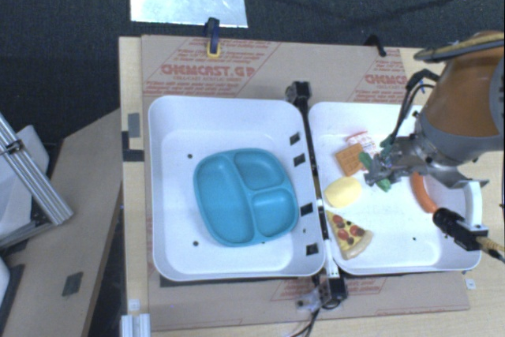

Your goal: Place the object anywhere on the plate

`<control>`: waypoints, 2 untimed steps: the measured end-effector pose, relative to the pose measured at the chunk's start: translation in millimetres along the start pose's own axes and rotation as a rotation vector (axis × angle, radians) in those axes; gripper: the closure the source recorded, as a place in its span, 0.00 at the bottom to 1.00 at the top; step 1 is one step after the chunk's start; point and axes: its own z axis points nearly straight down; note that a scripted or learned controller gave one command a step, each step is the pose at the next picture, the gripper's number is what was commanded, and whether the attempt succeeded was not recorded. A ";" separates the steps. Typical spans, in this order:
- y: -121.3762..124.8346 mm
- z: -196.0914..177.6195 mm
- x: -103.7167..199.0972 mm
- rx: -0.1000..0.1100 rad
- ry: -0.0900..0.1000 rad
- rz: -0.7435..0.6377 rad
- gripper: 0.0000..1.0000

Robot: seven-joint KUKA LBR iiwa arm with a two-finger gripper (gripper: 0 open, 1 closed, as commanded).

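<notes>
Pincer (380, 174) is seen in right bin (394, 260); grip state cannot be told. Yellow lemon toy (343, 191) lies just left of it: judged light, smooth, slippery; best gripped across middle. Blue plate (245, 196) waits in left bin.

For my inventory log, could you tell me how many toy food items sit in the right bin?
4: cracker, lemon, pizza slice, carrot; the arm may hide more.

A smooth, glossy blue plastic plate (243, 196) lies in a matt white plastic bin (173, 122) on printed cardboard (237, 63).
</notes>
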 end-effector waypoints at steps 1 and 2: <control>22.4 -3.3 44.0 -0.002 -0.001 0.001 1.00; 44.8 -2.6 91.2 -0.002 0.000 -0.001 1.00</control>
